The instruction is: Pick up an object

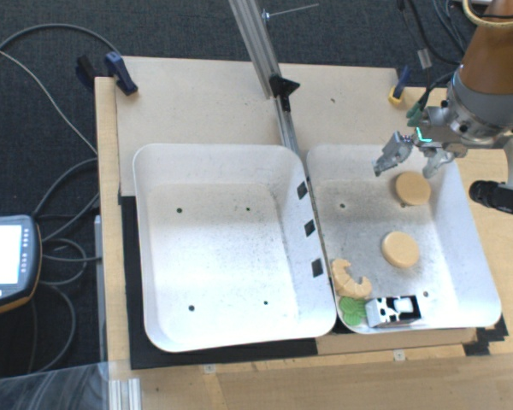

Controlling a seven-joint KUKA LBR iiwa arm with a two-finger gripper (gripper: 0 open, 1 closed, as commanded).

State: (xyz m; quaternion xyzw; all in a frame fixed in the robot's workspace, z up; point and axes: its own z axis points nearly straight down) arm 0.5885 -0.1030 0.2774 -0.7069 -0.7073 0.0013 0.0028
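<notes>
While the grey arm with its orange band reaches in from the upper right of the frame, I see its gripper (pixel 413 155) hanging over the upper part of the right bin (pixel 462 229). Its metal fingers (pixel 393 154) are spread apart with nothing between them. Just below the gripper, near the bin's upper right, lies a tan round disc (pixel 413 188), flat and matte like wood or cork. A second tan disc (pixel 400 249) of the same shape rests lower, toward the middle of that bin. Along the bin's lower left edge I make out a curled beige piece (pixel 350 278) with a bumpy outline, a flat green round piece (pixel 353 310) touching it from below, and a small black-and-white block (pixel 395 309) just beside the green one. Both bins are shallow white plastic with rounded corners and a speckled, scuffed floor. The left bin (pixel 154 229) sits on the pale wooden bench (pixel 197 101).
</notes>
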